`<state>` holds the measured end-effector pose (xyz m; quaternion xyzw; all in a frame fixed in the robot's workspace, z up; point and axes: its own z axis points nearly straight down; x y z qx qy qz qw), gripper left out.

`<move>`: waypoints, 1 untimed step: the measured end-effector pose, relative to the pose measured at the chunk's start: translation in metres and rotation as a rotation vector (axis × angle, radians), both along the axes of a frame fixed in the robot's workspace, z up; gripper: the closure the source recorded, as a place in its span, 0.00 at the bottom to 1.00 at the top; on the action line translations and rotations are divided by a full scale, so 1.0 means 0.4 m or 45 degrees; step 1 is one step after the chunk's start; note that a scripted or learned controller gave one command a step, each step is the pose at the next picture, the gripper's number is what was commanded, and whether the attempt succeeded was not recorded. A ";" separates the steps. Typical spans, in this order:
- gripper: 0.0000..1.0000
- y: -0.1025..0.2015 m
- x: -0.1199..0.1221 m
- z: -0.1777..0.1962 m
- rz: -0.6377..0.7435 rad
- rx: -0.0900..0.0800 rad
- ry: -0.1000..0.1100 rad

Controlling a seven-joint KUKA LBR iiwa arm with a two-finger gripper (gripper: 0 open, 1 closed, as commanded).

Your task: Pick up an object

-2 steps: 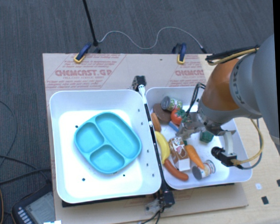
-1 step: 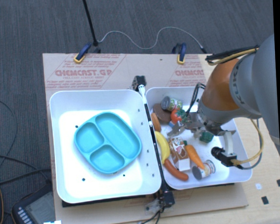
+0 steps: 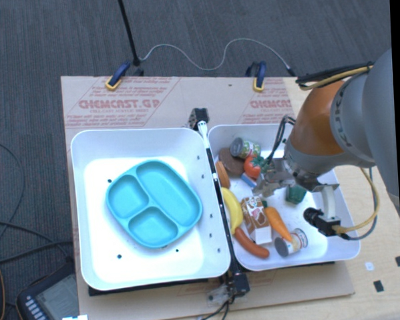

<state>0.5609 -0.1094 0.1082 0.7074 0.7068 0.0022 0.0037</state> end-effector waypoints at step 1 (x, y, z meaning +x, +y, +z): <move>0.00 0.000 0.000 0.000 0.000 0.000 0.000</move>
